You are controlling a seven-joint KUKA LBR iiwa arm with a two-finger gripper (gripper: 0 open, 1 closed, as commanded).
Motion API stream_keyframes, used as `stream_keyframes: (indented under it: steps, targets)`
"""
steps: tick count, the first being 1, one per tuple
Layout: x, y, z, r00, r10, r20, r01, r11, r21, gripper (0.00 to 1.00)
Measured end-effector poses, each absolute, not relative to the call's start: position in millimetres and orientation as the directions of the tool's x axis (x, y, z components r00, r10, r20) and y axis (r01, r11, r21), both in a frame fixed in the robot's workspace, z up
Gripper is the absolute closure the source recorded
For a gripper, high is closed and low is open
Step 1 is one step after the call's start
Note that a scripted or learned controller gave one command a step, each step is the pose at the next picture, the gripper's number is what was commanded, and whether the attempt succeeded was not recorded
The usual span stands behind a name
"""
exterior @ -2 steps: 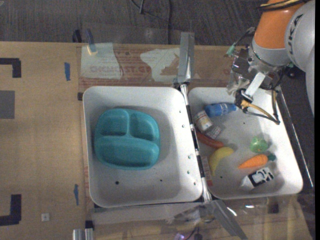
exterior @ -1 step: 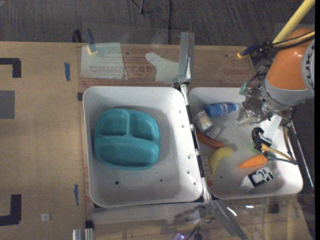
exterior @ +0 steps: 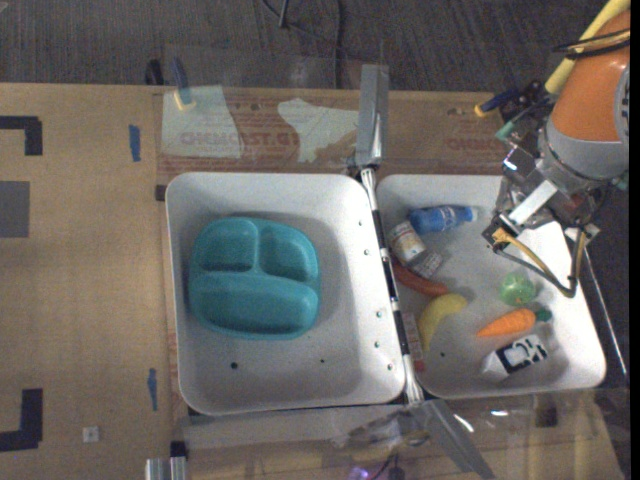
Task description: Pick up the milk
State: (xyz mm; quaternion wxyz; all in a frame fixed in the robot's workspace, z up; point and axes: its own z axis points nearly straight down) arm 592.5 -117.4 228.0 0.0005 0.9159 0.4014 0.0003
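Milk (exterior: 519,355): small white carton with black patches, probably lying on its side, near corner of the right bin (exterior: 590,363), untouched. Just beside it: carrot (exterior: 508,322), then green ball (exterior: 518,288), banana (exterior: 441,314), blue bottle (exterior: 441,217). Tool (exterior: 505,230): hovers above the bin's far side, well apart from the milk; finger spread cannot be told, nothing seen in it.

— Where is the arm (exterior: 590,98)?
— It reaches in from the right, with its orange band high by the upper right corner and grey wrist below that.
— And the tool (exterior: 500,236)?
— It points down and to the left, hanging low at the wrist's end.
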Motion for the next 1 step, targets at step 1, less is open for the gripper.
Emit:
stream_keyframes:
  steps: [1]
  targets:
    - [563.3,-97.8,264.8,0.927,0.376,-0.001,0.376,-0.927,0.000,1.00]
